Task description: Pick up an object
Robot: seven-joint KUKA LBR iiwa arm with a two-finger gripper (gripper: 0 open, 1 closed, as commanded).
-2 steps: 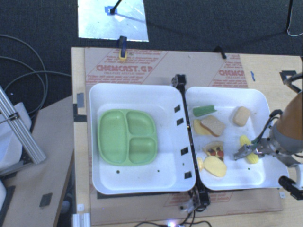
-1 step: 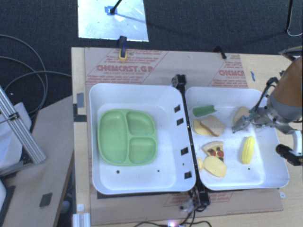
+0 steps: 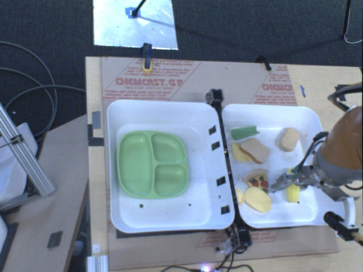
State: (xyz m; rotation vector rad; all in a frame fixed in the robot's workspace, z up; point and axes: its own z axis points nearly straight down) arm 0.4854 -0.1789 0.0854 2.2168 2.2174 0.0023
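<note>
Inside left bin (image 3: 122, 118) sits green tray (image 3: 152, 164); right bin (image 3: 309, 118) holds toy foods (image 3: 258, 199).

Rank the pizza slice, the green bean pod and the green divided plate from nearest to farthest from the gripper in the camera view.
Measured from the gripper in the right bin:
1. Pizza slice, just to its left in the same bin.
2. Green bean pod, toward the top left corner of the right bin.
3. Green divided plate, across the divider in the left bin.
</note>
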